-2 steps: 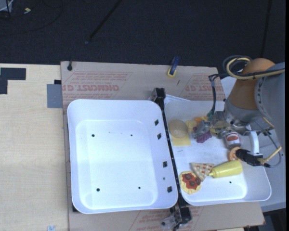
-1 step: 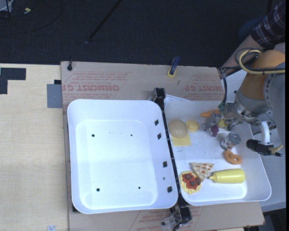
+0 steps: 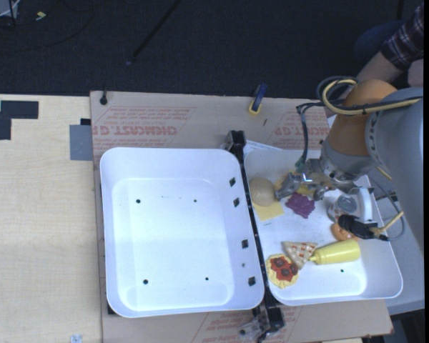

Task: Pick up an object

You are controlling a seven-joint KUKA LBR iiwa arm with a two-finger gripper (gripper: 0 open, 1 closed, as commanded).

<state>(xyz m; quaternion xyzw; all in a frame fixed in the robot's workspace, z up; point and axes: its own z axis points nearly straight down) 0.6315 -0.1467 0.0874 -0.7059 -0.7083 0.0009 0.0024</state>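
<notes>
My gripper [image 3: 294, 185] hangs low over the upper middle of the right bin [image 3: 375, 281], reaching in from the right. A purple lumpy toy [image 3: 300, 205] lies just below it. To its left sit a beige round bun [image 3: 261, 189] and a pale yellow cheese slab [image 3: 269, 210]. Nearer the front lie a pizza slice [image 3: 299, 251], a round pizza-like piece with red spots [image 3: 282, 271] and a yellow bottle [image 3: 336, 252]. An orange piece [image 3: 341, 231] lies at the right.
The left bin [image 3: 171, 231] stands beside the right one, with a black divider [image 3: 247, 227] between them. A person's arm in plaid [image 3: 404, 41] shows at the top right. Cables [image 3: 336, 95] loop above the wrist.
</notes>
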